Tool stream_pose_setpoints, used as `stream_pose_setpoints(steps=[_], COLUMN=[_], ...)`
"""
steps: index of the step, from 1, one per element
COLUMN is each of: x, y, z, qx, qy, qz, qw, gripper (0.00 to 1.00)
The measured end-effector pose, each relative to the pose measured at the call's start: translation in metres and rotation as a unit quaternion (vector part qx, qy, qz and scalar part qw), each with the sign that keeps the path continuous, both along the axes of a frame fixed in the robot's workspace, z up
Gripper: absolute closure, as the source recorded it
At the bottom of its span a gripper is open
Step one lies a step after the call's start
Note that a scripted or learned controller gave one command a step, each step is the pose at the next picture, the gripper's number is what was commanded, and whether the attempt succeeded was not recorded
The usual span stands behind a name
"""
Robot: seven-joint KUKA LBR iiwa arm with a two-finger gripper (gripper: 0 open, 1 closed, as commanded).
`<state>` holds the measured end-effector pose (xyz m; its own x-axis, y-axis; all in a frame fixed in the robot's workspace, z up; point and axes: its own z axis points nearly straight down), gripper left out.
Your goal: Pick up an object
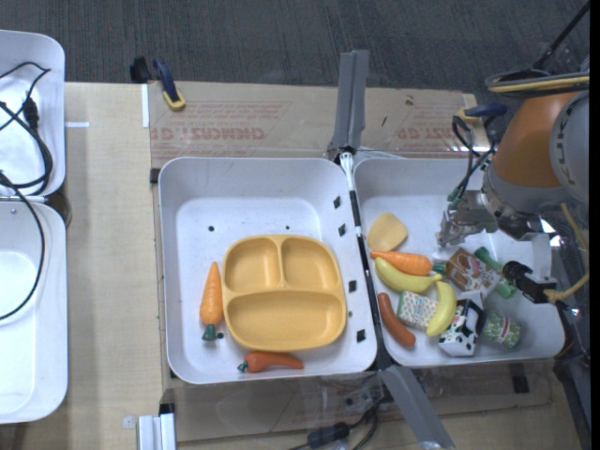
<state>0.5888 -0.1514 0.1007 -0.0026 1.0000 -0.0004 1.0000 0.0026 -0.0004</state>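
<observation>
Nearest the camera, along the front wall of the left bin [178, 279], an orange-red toy pepper [274, 362] is seen lying on its side, just in front of a yellow divided plate [283, 292] with three compartments that takes up the middle of that bin. A toy carrot [212, 295] is laid lengthwise just to the left of the plate, its green top pointing toward the front. In the right bin [412, 181] a cluster of toy food is gathered: a yellow wedge like a cheese slice [387, 232] at the back, an orange carrot [403, 262] lying across a banana [401, 277], a second banana [442, 307] beside a small patterned box [414, 307], a red sausage [396, 321] along the left front, a black-and-white carton [459, 336], a printed snack packet [472, 271] and a green-and-white cup [503, 330]. The arm [534, 153] is seen reaching in from the right, its orange band bent over the back right of this bin and its wrist pointed downward. The gripper [454, 236] is lowered close above the bin floor, just beside the snack packet and the carrot; nothing is seen held by it, and whether it is parted or closed cannot be told from this angle.
</observation>
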Motion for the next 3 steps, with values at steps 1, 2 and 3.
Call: stream_pose_setpoints(steps=[1,2,3], x=[0.0,-0.036,-0.054], y=[0.0,-0.019,-0.015], z=[0.0,0.059,-0.007], qx=[0.0,-0.0002,-0.0004], qy=[0.001,0.0,-0.002], qz=[0.0,0.061,0.077], qw=[1.0,0.9982,0.9971], gripper=[0.0,0.0,0.0])
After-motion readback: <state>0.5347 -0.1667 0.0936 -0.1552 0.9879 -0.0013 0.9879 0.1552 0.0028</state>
